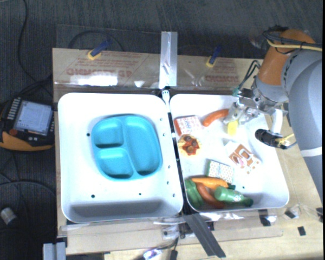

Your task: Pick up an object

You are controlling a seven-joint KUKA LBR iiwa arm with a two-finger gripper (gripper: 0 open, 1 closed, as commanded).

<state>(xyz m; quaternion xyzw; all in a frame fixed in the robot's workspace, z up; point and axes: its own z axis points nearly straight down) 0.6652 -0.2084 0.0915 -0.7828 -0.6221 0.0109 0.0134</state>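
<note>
Two white bins sit side by side across the middle of the frame. The left bin [76, 199] holds a blue divided tray [124, 145] lying flat near its centre. The right bin [276, 191] carries the loose items. A small red-and-white packet [187, 124] lies at its upper left, just beside the dividing wall, and an orange carrot [215, 116] slants to the right of it. Below the packet is a small round red-and-yellow piece [189, 143]. A patterned card [244, 157] lies toward the right of the bin, a pale packet [220, 170] sits lower centre, and along the bin's lower edge a heap of toy vegetables [216, 191], green, orange and red, crowds together and touches the front wall.

The gripper [242, 112] hangs over the upper right part of the right bin, the orange-banded arm [292, 85] entering from the right of the frame. A small yellow object [232, 127] sits just below the gripper, close beside the carrot's right end. Whether the claw is apart or closed cannot be told from this angle, nor whether it touches the yellow object.

At the far left of the frame, off the bench, an orange-cased handheld screen [27, 122] rests on the dark floor.
</note>
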